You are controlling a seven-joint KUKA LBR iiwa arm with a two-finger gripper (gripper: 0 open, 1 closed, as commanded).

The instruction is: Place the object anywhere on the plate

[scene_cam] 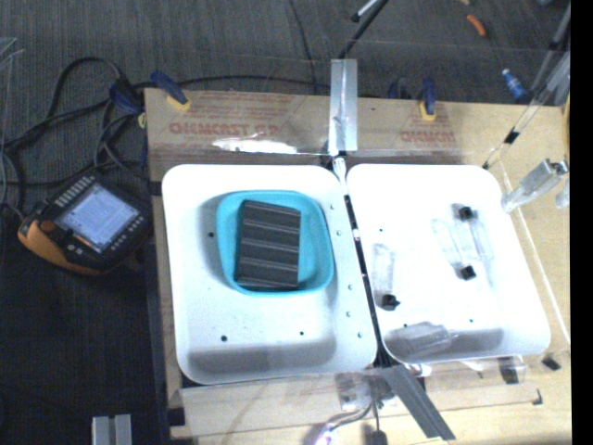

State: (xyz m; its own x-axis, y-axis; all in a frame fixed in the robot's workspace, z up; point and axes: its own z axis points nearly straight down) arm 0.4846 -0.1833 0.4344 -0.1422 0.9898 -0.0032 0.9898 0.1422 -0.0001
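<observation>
A blue plate point(319, 253) with rounded corners lies in the upper middle of the left white bin point(259, 346). A dark grey ribbed rectangular block point(269, 244) rests flat on the plate, inside its rim and turned slightly clockwise. In the right white bin point(417, 202) lie clear plastic pieces with black ends: one long piece point(466, 242) right of centre, a smaller one point(384, 274) near the left wall, and a third point(424, 336) near the front wall.
A metal post point(344, 109) stands behind the seam between the bins. Clamps point(427, 109) hold the back board. A clear bracket point(537, 185) juts in at the right bin's far right corner. A teach pendant point(93, 222) and cables lie on the floor at left.
</observation>
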